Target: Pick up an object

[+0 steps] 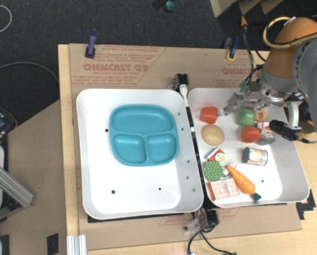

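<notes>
Hand (242, 101) low over right bin (293, 187), fingers spread open, nothing between them. Green object (247, 116) just beside fingertips, resting among red pieces, carrot (242, 180), can (255, 156). No object lifted yet; closing and lifting judged still to do.

Two white bins (89, 158), one teal divided plate (144, 134), one carrot (242, 180), one small can (255, 156), two red blocks (208, 114), one beige ball (213, 135), one green ball (247, 117)
</notes>
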`<control>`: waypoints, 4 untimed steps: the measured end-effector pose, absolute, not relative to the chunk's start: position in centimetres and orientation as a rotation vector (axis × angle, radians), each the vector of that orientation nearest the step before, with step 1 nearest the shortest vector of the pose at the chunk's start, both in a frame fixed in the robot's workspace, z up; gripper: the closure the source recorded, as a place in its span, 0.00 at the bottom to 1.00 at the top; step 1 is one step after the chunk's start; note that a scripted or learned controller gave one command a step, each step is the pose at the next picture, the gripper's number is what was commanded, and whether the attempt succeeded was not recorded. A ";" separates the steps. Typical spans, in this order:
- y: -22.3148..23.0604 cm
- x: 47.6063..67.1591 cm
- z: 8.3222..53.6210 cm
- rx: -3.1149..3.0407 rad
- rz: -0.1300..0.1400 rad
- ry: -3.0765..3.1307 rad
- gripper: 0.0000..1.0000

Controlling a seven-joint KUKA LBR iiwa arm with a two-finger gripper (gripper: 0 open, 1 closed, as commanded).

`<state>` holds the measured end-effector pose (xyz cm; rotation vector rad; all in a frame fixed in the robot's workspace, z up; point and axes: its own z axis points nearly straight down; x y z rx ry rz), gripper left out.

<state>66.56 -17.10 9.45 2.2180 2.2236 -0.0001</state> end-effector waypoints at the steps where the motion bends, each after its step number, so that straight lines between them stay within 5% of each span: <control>1: -17.1 66.5 11.1 2.215 0.002 2.221 1.00; 3: -13.1 66.7 10.6 2.219 0.002 2.222 1.00; 4: -17.8 66.8 25.4 2.214 0.010 2.207 1.00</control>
